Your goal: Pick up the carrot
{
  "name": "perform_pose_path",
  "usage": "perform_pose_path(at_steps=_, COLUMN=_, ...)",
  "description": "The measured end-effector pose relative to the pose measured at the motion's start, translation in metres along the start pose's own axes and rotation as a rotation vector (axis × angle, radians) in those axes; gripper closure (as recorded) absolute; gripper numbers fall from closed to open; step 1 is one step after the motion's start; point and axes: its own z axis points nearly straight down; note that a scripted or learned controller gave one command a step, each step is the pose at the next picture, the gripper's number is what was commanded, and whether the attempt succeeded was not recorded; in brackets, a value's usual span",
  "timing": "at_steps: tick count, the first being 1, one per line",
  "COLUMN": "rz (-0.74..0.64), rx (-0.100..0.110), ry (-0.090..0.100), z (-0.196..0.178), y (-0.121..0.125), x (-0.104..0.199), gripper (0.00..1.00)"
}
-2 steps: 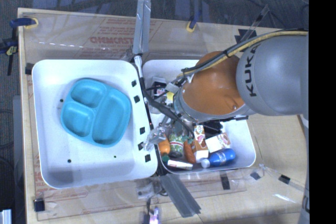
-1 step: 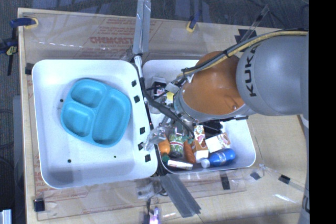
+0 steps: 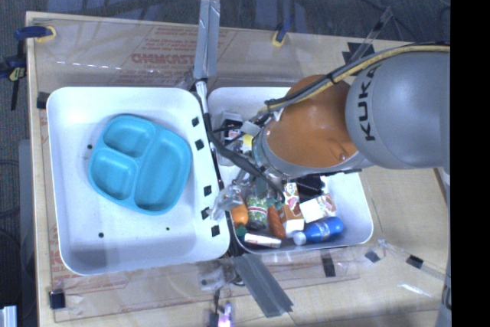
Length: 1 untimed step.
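The arm (image 3: 383, 111) reaches in from the right and covers most of the right bin (image 3: 366, 220), leaving open room only along that bin's near edge. The left bin (image 3: 69, 165) holds a blue divided plate (image 3: 142, 162) near its middle, with bare white floor on all sides of it. The gripper (image 3: 239, 199) sits low at the right bin's left wall; the state of its jaws cannot be told. The carrot (image 3: 276, 220) lies just right of it, crowded between a small bottle (image 3: 257, 209) and a carton (image 3: 292, 215). A blue bottle (image 3: 321, 230) lies near the front rim.
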Motion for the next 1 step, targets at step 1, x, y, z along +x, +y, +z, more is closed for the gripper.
perform_pose_path(at_steps=1, rz=-0.025, rx=-0.002, ry=-0.001, z=-0.0006, y=-0.0004, x=-0.0002, gripper=0.00)
